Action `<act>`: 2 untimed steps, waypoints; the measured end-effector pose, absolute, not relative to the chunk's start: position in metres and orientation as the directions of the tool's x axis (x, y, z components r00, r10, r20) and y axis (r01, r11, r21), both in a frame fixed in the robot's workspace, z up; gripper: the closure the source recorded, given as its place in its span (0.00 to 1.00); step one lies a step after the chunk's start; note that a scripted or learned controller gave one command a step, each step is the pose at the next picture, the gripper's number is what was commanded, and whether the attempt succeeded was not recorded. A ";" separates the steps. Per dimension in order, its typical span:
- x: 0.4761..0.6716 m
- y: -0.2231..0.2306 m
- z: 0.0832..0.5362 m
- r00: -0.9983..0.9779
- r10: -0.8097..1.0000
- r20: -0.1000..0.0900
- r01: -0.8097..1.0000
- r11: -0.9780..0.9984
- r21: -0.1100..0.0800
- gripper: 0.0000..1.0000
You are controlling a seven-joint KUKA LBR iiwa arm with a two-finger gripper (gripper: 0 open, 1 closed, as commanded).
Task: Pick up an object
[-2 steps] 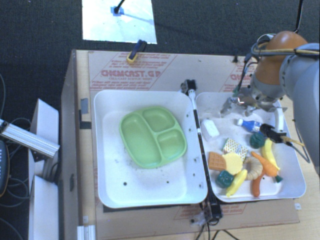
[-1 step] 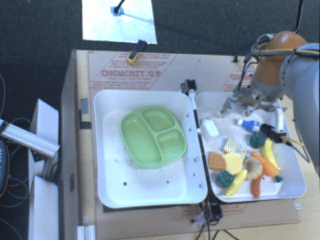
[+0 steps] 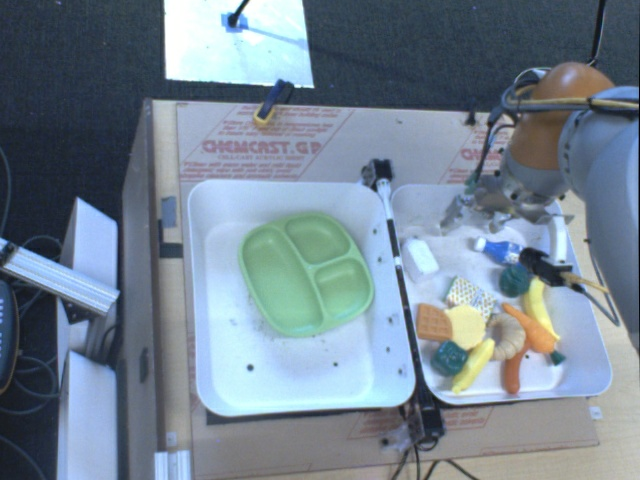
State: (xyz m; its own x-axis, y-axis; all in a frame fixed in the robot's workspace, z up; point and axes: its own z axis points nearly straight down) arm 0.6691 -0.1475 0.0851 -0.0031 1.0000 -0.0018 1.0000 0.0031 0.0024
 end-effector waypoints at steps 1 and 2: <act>0.669 -0.158 0.086 -0.001 1.000 -0.002 1.000 0.001 0.004 0.00; 0.669 -0.135 0.085 -0.004 1.000 -0.001 1.000 0.004 0.003 0.00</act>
State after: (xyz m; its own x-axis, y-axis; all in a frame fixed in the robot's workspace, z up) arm 0.6692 -0.1349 0.0848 -0.0043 1.0000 -0.0005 1.0000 0.0043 0.0026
